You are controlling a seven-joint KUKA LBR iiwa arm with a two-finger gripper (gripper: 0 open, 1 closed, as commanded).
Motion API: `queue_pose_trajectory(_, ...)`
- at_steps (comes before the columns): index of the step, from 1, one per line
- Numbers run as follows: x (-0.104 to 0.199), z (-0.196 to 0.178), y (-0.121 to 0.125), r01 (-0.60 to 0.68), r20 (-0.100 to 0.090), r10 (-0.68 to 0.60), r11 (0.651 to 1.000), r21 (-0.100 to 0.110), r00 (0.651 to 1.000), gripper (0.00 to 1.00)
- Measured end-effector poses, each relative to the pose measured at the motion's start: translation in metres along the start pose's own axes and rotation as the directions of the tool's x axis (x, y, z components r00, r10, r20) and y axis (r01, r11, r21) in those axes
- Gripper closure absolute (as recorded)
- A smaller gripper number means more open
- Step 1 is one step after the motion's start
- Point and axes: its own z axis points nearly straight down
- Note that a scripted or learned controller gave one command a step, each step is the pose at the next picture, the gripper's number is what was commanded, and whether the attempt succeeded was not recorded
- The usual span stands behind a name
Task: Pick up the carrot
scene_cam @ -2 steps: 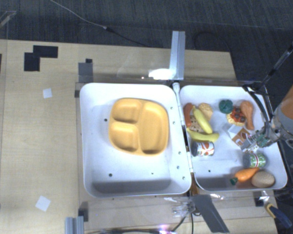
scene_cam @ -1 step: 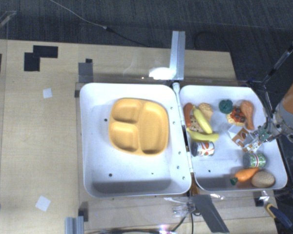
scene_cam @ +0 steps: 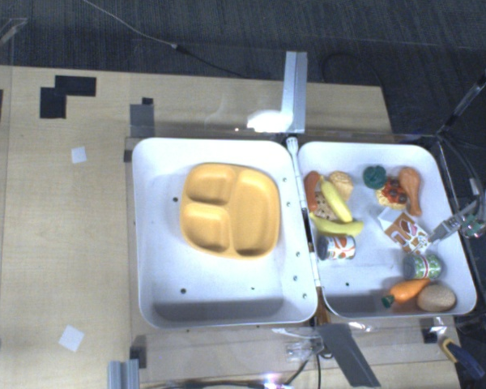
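**Op:** Where's the carrot (scene_cam: 408,290) rel. to you?

**Me:** Near-right corner of the right bin (scene_cam: 364,156), lying flat. It's below my gripper (scene_cam: 452,228) in the view, toward the front wall and a bit left. A green can (scene_cam: 422,265) sits between us, just above the carrot.

**Op:** Axis?

**Me:** Long axis runs roughly left-right, slightly tilted; green top end left, fat orange end right, touching or just beside a tan potato (scene_cam: 436,298).

**Op:** Gripper state?

**Me:** Can't tell, too small at the bin's right rim. Nothing seen in it.

**Op:** Plan?

**Me:** Prob. come fwd past the can, close across the carrot's short width.
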Motion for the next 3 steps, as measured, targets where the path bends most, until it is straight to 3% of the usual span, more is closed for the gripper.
queue_pose_trajectory(1,0.033,0.019,0.017,-0.012,-0.004,0.012,1.000,0.002,1.000,1.00)
queue_pose_trajectory(2,0.031,0.007,0.019,-0.006,0.002,0.006,1.000,-0.004,1.000,1.00)
queue_pose_trajectory(3,0.031,0.023,0.056,-0.046,-0.004,0.047,0.999,0.002,0.999,1.00)
